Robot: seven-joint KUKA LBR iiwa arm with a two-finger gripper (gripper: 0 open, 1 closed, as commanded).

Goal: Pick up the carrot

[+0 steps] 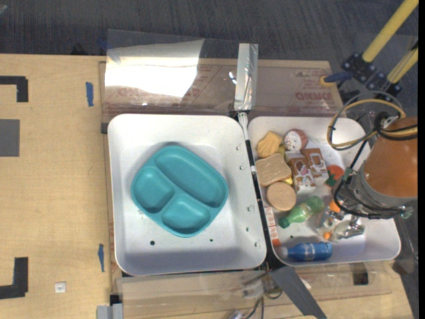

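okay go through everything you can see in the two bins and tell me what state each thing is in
Teal divided plate: upright in the left bin, its compartments bare.
Bread slice: lying flat in the right bin.
Blue bottle: on its side near the front wall.
Green toy: lying down.
Carrot: lying in the bin, partly hidden by the arm.
Gripper: low over the right bin.

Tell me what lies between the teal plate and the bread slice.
Camera view: between teal plate and bread slice, just the left bin with its bare floor, and the bins' adjoining rims.
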